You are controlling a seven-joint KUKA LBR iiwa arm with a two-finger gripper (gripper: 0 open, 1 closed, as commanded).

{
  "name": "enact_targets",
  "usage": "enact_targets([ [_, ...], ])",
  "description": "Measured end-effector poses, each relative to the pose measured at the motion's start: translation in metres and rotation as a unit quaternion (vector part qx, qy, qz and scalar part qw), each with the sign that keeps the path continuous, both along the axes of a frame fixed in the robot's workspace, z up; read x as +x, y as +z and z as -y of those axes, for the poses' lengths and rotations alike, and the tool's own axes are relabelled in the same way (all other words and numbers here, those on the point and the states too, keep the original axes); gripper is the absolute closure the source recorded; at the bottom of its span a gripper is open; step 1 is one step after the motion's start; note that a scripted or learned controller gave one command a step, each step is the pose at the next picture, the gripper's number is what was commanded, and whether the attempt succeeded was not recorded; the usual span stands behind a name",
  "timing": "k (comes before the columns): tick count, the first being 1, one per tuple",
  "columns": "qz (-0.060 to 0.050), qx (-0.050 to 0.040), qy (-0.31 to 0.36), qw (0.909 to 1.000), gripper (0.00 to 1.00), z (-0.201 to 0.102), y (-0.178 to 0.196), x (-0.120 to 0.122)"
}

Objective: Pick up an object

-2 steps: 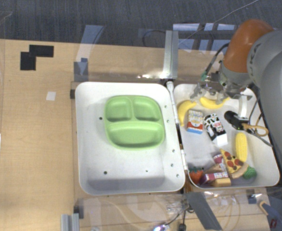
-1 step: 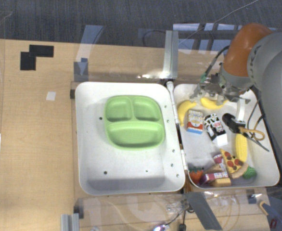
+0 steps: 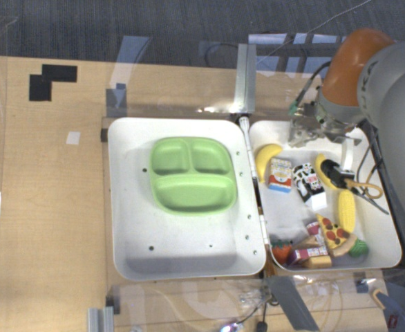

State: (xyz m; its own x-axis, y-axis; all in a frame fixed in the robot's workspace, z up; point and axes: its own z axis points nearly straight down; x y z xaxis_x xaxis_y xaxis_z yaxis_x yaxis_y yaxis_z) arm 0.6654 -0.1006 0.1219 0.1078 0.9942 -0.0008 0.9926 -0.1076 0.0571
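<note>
Banana is the object I would go for. It lies in the same bin as my tool, just beside it on the side toward the green plate, and close against the bin wall there. It looks like a toy, so I judge it light, stiff and smooth, with a curved skin that could slide out of a loose grip. I would take it across the middle of its curve, where it is thickest and stands clear of the wall, not at a tapering end.

My tool hangs over the far end of this bin. I cannot tell how wide it stands, and I see nothing held in it.

Next out from the tool, touching or almost touching the banana, is a small carton. It has flat sides and is probably easy to pinch, though crushable. A cow-patterned toy sits just beside the carton, below my tool in the view.

Farther off lies a corn cob, long, round and likely to roll. Beyond it a pizza slice lies flat and low, hard to get under.

Farthest away, in the other bin, is the plate, too broad for me.
</note>
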Motion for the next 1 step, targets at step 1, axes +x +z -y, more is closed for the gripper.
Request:
enact_targets([
  [1,-0.023,-0.0024,0.128,0.9915,1.0,0.0658,-0.0324,-0.0649],
])
